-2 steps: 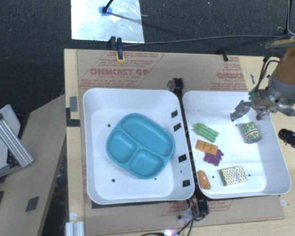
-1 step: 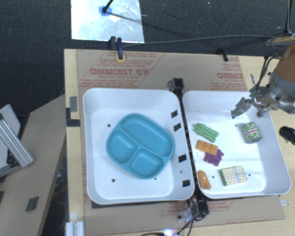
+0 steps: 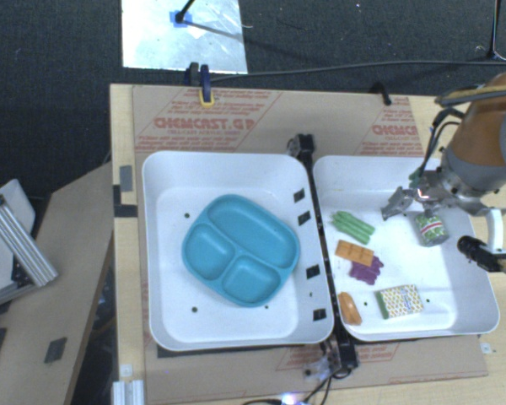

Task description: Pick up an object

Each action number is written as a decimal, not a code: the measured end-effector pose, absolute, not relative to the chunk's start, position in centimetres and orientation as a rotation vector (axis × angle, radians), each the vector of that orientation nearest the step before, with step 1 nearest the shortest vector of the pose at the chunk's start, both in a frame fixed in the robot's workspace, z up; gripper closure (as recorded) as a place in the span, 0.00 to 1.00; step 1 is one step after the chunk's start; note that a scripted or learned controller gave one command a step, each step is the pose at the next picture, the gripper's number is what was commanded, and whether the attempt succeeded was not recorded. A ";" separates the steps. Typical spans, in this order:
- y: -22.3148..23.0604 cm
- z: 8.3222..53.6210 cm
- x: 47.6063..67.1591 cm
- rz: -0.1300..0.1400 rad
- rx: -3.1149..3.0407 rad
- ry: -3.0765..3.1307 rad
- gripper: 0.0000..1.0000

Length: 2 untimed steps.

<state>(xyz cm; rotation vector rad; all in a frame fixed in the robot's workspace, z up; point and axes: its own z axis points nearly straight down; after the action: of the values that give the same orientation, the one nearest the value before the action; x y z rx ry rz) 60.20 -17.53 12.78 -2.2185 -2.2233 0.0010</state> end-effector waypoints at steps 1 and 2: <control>-17.1 8.4 60.4 -0.008 -2.213 -2.223 0.00; -17.3 9.6 60.5 -0.008 -2.218 -2.228 1.00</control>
<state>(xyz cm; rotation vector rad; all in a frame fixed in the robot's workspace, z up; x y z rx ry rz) 60.47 -17.29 9.64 -2.2183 -2.2278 -0.0079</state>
